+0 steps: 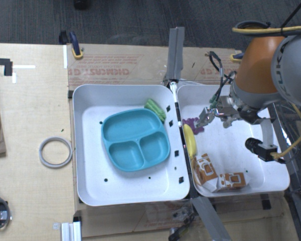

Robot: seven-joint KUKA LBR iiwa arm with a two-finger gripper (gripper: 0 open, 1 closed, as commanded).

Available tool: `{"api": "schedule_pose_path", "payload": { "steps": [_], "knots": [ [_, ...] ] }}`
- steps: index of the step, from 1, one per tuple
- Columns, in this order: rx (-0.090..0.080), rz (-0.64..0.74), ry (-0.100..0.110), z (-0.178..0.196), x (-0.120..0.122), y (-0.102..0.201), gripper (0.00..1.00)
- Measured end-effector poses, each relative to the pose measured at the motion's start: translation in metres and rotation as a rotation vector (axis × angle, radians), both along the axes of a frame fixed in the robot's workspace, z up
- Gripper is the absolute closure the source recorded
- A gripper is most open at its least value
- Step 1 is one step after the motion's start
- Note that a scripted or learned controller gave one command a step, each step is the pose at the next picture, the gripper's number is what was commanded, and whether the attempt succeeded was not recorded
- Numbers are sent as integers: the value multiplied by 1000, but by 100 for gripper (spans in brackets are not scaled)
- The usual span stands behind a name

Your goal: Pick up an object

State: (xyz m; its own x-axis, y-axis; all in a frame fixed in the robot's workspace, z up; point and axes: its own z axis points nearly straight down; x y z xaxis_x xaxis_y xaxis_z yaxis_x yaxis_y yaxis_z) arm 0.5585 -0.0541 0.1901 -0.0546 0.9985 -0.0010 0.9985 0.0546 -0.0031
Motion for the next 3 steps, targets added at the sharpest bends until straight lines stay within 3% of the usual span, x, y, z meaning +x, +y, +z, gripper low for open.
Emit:
{"api": "schedule_pose_path", "payload": {
  "steps": [1, 2, 3],
  "knots": [
    [2, 127, -21, -82, -68, -39, 0],
    [-1, -256, -2, 1, -48, -35, 0],
    [2, -72, -18, -80, -72, -54, 0]
  ]
}}
